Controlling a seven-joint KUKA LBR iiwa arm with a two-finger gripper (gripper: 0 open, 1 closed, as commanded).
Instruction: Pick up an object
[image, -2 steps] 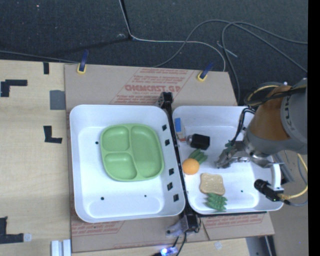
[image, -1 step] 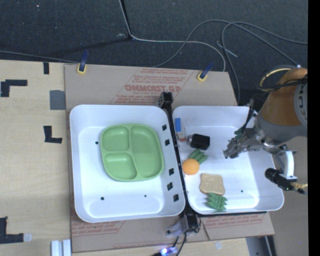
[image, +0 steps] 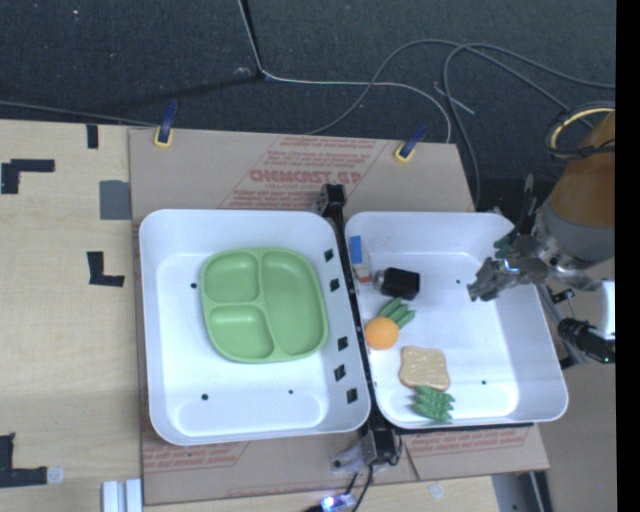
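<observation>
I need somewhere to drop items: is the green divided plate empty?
Empty: the green plate shows three bare compartments.

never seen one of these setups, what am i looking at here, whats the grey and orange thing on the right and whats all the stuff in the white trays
This is one picture from a camera fixed above a bench, looking down at a slant. The grey and orange thing is a robot arm reaching in from the right. At its tip is a two-finger gripper, its grabbing tool, which hangs over the right bin's right side with nothing between its fingers.

Two shallow white bins sit side by side. The left bin holds a green divided plate. The right bin holds small items: a black block, an orange ball with a green piece beside it, a slice of toy bread and a green leafy toy.

Its job is to pick one object up.
</observation>
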